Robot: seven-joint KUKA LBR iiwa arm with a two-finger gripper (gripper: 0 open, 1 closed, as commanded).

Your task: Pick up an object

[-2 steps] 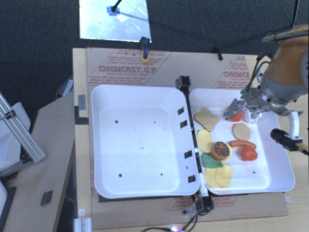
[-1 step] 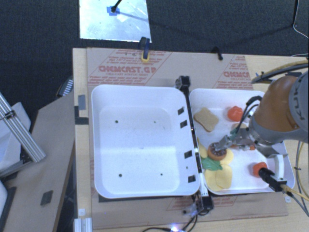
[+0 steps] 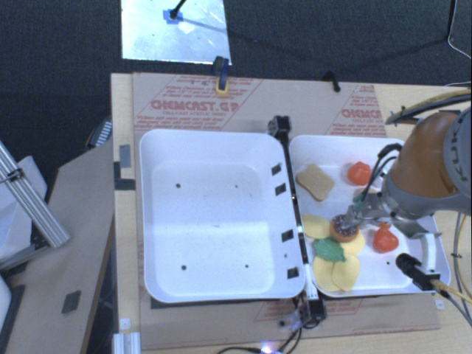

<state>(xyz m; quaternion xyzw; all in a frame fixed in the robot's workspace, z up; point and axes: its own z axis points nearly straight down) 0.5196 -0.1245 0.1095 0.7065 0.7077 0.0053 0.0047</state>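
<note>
My gripper (image 3: 346,223) reaches from the right into the right bin (image 3: 324,147), low over a small round brown piece (image 3: 344,232) in the middle of that bin. It hangs right above this piece, among yellow flat pieces (image 3: 336,271). A green leaf-shaped piece (image 3: 330,250) lies just below it. A tan bread slice (image 3: 315,181) rests at the bin's upper left. One red-orange piece (image 3: 359,172) sits at the top, and another red piece (image 3: 384,239) lies to the right of the gripper.
The left bin (image 3: 214,212) stands beside the right one, with a black divider strip (image 3: 289,198) between them. The arm's orange band (image 3: 435,157) covers the right bin's far right side. A cardboard sheet (image 3: 195,103) lies under both bins.
</note>
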